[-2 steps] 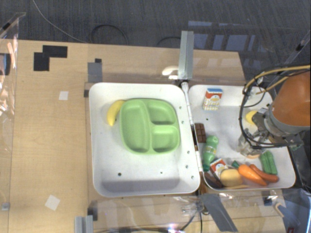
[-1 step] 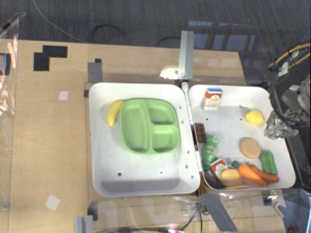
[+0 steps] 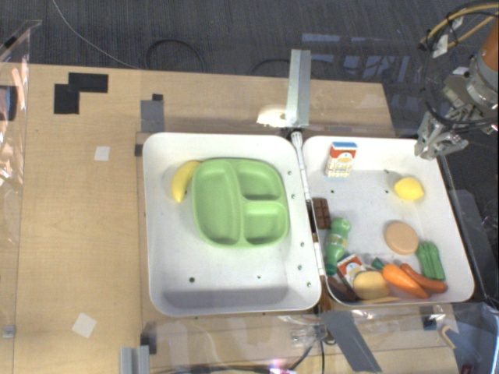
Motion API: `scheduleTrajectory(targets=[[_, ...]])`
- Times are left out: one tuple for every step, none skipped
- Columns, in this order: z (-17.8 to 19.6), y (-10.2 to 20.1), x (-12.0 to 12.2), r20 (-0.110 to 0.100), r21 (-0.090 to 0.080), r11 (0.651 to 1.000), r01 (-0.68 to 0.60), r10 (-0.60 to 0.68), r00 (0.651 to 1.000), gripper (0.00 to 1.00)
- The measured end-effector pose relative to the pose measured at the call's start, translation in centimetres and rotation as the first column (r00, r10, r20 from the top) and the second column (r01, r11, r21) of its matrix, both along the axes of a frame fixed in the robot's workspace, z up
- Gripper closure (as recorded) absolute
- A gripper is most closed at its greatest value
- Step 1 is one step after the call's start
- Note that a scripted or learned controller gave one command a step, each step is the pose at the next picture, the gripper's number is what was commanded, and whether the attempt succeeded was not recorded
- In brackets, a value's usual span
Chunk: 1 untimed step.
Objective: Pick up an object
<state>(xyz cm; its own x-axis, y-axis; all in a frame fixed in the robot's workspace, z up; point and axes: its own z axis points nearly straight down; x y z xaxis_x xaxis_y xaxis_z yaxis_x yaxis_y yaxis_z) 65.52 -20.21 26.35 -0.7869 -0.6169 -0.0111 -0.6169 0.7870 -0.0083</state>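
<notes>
My gripper [image 3: 437, 142] hangs above the far right corner of the right bin [image 3: 374, 201], with nothing between its fingers [image 3: 425, 148], which look spread apart. A yellow lemon [image 3: 408, 188] lies just below and left of it. Further back stands a small white and orange carton [image 3: 341, 159]. Near the front of the bin lie a tan round bun [image 3: 401, 238], a green cucumber [image 3: 430, 260], an orange carrot [image 3: 412, 280], a potato [image 3: 370, 284], a green bottle [image 3: 336, 241] and a brown chocolate bar [image 3: 320, 213].
The left bin [image 3: 168, 263] holds a green divided plate [image 3: 238, 202] with a banana [image 3: 183, 179] against its left side. A metal post [image 3: 298, 88] rises behind the wall between the bins. Cables [image 3: 460, 18] loop above the arm at the top right.
</notes>
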Motion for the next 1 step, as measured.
scheduleTrajectory(targets=[[-3.80, -0.17, 1.57, -0.004, -0.002, 0.931, -0.365, 0.365, 0.931, 1.00]])
